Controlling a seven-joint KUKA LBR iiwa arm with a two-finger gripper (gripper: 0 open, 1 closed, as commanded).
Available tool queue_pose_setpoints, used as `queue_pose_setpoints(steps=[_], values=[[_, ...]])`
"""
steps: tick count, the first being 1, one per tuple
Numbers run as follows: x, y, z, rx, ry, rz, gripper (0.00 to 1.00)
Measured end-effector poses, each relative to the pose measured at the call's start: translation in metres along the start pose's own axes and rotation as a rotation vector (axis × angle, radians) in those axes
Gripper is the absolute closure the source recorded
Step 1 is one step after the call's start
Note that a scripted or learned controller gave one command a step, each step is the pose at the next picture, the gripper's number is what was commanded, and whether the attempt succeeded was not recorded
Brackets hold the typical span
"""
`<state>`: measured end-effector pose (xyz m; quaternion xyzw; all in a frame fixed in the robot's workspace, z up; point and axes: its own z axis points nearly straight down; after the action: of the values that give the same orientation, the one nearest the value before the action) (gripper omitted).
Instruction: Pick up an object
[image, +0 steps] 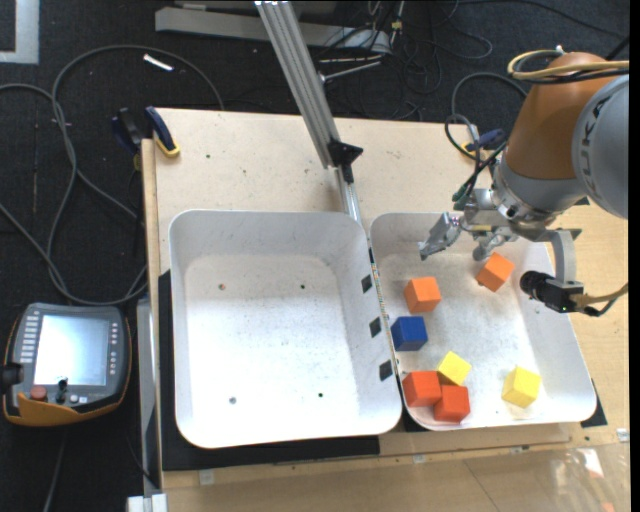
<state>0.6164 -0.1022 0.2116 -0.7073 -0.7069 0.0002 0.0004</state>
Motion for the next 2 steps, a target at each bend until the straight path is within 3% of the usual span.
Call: queue_pose_setpoints(steps=[1,2], values=[[-0.0090,-0.0532,0.0793,0.009,0.001,0.003,0.00],[-0.0085,-0.0499,0.0749,-0.001,0.000,0.000,0.00]])
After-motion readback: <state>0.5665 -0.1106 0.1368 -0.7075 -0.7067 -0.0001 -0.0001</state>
